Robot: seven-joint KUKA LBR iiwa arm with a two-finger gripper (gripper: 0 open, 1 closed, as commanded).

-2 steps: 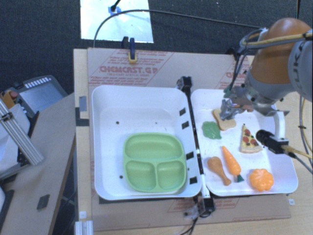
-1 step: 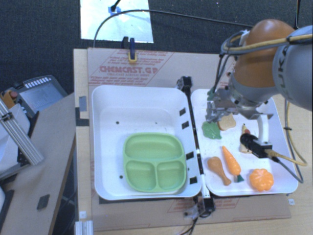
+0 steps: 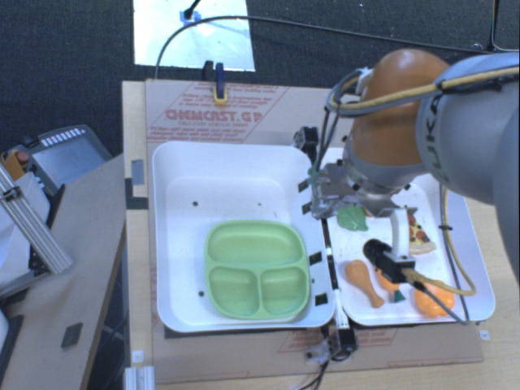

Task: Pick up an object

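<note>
Left bin [image 3: 175, 218], shallow white plastic, carries just a pale green three-compartment plastic tray [image 3: 257, 268] lying flat toward its near right corner; likely a drop target or clutter, not a quick pick. Right bin [image 3: 479, 299], same white plastic, holds the small stuff: green leaf-shaped toy [image 3: 353, 217] by the divider, tan toy drumstick [image 3: 363, 282] lying toward the near edge, pizza-slice toy [image 3: 419, 236] further right, orange rounded toy pieces [image 3: 432, 301] at the near right corner. So the pickable objects are all in the right bin, close together. Grey arm with orange band [image 3: 402, 104] leans in over that bin; the gripper [image 3: 341, 197] sits low above the leaf toy near the divider, probably lined up for it. Cannot tell its state, wrist body hides it. Nothing visibly held, so pick judged not yet done.
</note>
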